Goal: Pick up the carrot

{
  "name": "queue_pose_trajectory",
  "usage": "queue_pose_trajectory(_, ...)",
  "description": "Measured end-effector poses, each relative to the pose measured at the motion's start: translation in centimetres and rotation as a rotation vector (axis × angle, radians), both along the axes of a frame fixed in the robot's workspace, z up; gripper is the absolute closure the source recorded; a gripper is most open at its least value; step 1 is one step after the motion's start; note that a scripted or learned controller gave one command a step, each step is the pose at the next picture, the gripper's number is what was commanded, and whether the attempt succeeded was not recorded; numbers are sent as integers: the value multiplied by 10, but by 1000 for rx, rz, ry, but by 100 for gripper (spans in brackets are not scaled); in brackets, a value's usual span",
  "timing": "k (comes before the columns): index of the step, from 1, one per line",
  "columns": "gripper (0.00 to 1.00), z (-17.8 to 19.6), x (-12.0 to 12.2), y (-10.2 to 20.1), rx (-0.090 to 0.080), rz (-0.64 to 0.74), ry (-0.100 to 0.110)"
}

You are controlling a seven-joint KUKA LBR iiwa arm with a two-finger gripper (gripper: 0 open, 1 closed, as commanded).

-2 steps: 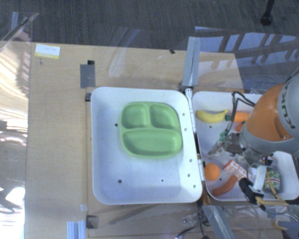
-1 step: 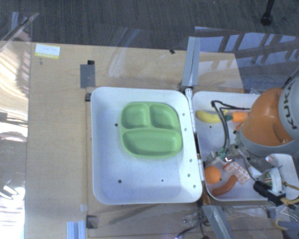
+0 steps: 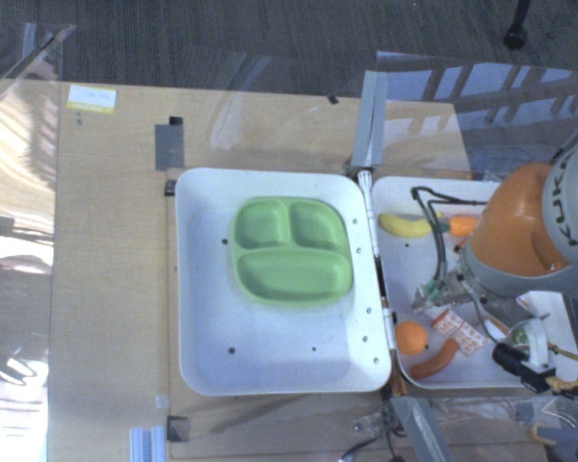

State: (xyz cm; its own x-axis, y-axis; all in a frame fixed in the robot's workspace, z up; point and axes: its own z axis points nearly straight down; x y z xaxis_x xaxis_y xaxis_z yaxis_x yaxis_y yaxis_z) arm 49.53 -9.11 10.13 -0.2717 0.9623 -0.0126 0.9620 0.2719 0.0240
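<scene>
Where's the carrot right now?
In the camera view the carrot lies in the right bin, near its far edge, just right of the banana and partly hidden behind the arm's orange band.

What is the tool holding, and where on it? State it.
Cannot be told: the tool sits low in the right bin above the orange, its tip masked by the arm.

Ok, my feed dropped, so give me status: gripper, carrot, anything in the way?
Gripper low in right bin, finger state unclear. Carrot by the banana, partly behind the arm. Not gripped.
</scene>
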Motion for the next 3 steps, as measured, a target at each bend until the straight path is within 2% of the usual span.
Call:
queue_pose_trajectory(1,0,0,0,0,0,0,0)
queue_pose_trajectory(2,0,-12,-4,-30,3,-5,11)
queue_pose_trajectory(3,0,-12,-4,-23,1,-11,10)
